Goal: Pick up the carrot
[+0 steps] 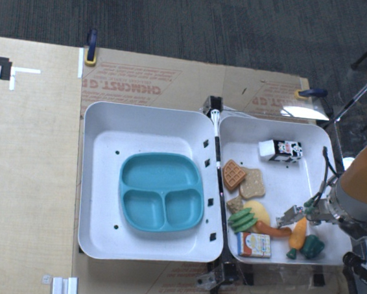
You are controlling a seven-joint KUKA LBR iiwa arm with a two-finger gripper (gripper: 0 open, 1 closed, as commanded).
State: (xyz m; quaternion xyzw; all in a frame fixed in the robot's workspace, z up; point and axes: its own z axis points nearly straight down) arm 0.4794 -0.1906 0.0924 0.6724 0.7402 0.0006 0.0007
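arm coming in from right, gripper [295, 215] low over right bin [314, 142] (front-right corner), can't tell if claw's open or clenched, carrot [298, 233] orange, stubby, lying just below it

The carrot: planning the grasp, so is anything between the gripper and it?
Nothing visible. The gripper hangs right beside the carrot in the right bin; a sausage and broccoli flank it.
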